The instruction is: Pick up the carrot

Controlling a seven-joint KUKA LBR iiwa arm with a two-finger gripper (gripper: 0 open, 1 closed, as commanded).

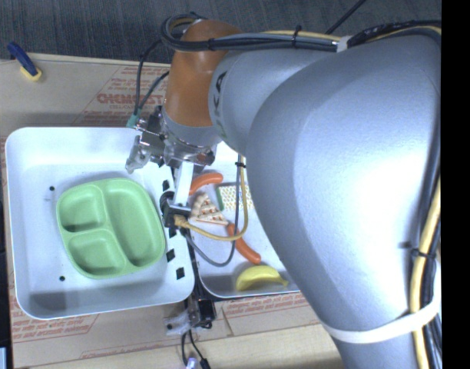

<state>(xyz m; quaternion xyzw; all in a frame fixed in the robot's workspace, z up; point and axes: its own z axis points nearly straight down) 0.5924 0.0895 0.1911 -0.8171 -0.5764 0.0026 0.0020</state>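
At left, a white bin [20, 206] holds a green divided plate [108, 225], lying flat. Over the wall between the two bins hangs the gripper [173, 164]; whether it is open or closed cannot be told. In the right bin [220, 287], largely covered by the arm [335, 167], lie an orange-red curved piece [206, 180], a striped wedge [208, 210], and lower down the carrot [249, 250]. The carrot lies slantwise, apart from the gripper and just beside a yellow banana [258, 277].
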